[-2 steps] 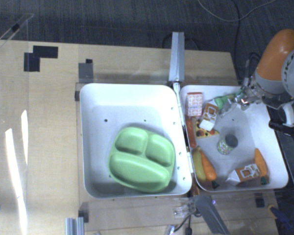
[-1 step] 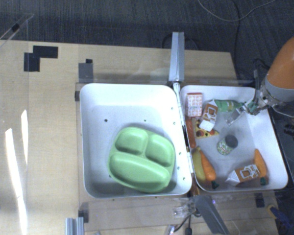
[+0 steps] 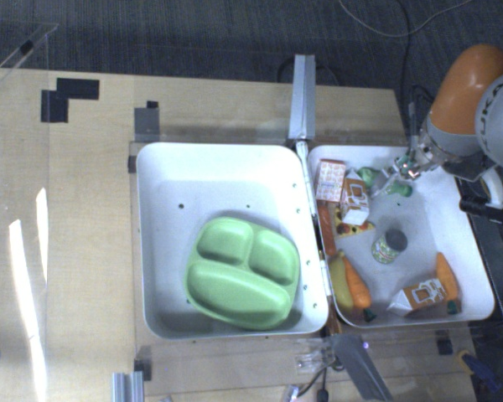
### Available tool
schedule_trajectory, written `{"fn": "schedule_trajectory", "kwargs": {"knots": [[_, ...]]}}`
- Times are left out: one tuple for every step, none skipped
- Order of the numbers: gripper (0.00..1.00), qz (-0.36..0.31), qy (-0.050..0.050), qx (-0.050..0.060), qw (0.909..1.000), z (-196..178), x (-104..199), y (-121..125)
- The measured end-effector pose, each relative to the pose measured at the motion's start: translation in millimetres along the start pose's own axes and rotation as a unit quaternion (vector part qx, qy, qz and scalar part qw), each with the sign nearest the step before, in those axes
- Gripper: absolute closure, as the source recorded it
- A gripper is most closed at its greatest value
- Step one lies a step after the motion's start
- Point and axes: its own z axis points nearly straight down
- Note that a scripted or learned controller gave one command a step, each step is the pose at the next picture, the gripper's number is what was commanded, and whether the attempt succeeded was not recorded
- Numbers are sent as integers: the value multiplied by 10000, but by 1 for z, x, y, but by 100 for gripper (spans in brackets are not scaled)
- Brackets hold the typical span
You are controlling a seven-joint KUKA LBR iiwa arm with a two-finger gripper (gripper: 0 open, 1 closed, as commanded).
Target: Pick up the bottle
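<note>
Green plastic bottle [image 3: 384,181] lies at the right white bin's [image 3: 478,262] far edge beneath the grey gripper [image 3: 407,169]; probably light, slick, best pinched mid-body.

Two bins [image 3: 151,224] — one green tray [image 3: 243,273], two carrots [image 3: 358,287].

End effector [image 3: 405,171] above green bottle [image 3: 384,182] — right bin [image 3: 474,262]

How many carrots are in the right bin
2. One carrot lies near the right bin's front left corner, beside a banana. The other carrot lies near the front right, next to a small carton. More could be hidden under other items.
</note>
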Motion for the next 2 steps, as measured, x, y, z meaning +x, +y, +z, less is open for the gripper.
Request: {"fn": "schedule_trajectory", "kwargs": {"knots": [[100,-46,43,26,10000,-8,4,1],[100,1455,32,-23,9893,-139,19,-1]]}}
